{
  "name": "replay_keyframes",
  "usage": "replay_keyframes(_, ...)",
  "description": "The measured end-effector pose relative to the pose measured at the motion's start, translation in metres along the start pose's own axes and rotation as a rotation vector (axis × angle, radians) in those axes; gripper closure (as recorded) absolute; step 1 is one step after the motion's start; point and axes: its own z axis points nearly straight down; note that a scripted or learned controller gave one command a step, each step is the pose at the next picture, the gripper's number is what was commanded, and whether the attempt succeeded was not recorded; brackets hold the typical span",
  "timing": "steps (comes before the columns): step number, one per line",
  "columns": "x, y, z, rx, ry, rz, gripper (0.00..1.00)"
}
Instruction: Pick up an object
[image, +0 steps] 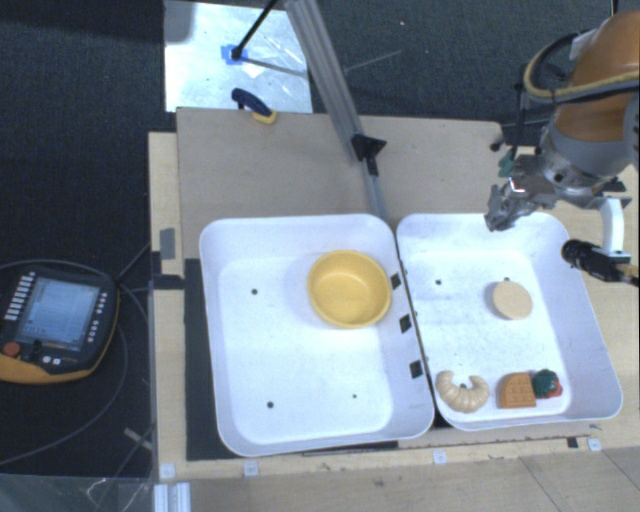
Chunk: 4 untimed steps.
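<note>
The right bin (560, 250) holds a round beige disc (511, 300), a pale croissant-shaped piece (463, 391), an orange-brown square cracker (516, 391) and a small red and green piece (546, 383). A yellow bowl (348, 288) sits in the left bin (240, 330), near its back right. My gripper (500, 217) hangs over the back edge of the right bin, above and behind the beige disc, well apart from every object. Nothing shows between its fingers.
A grey tripod leg (340, 95) slants down to the back of the seam between the bins. A teach pendant (52, 320) lies on the floor at left. A blue and yellow clamp (253, 104) sits at the bench's back edge.
</note>
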Motion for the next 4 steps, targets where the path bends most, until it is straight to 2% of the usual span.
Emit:
replay_keyframes(1, 0.058, -0.015, 0.01, 0.0, 0.0, -0.001, 1.0)
replay_keyframes(2, 0.106, -0.036, 0.022, 0.001, 0.0, 0.0, 1.0)
replay_keyframes(3, 0.155, -0.042, 0.016, -0.001, 0.0, -0.001, 1.0)
replay_keyframes(4, 0.204, -0.061, 0.031, 0.0, 0.0, -0.002, 1.0)
